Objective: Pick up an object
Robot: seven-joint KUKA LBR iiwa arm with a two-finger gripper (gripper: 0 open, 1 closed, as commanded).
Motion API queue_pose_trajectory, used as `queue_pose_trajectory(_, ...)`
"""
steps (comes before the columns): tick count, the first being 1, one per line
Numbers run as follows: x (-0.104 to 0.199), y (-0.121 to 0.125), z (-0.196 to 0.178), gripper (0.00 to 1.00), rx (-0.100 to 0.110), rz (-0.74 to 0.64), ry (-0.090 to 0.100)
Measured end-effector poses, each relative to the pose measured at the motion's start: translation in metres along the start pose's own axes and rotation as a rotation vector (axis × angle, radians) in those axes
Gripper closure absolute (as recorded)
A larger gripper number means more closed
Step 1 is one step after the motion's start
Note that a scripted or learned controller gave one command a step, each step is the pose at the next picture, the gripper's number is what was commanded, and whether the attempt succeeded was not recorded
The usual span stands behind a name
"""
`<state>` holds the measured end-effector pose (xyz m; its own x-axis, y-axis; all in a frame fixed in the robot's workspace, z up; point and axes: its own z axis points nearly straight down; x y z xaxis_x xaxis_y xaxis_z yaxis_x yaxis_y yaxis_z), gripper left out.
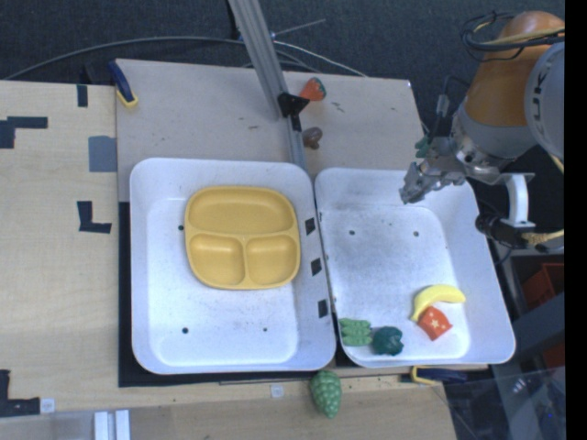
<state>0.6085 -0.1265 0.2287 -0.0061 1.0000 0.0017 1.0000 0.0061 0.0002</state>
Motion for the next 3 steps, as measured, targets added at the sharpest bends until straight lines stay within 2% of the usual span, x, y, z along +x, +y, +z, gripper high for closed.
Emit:
queue_pose_trajectory(1, 0.050, -0.012, -0.003, 1.00, 0.003, 0.000, 0.000)
queue_pose_trajectory(3, 0.169, -0.023, -0.014, 1.00, 0.001, -0.002, 0.000)
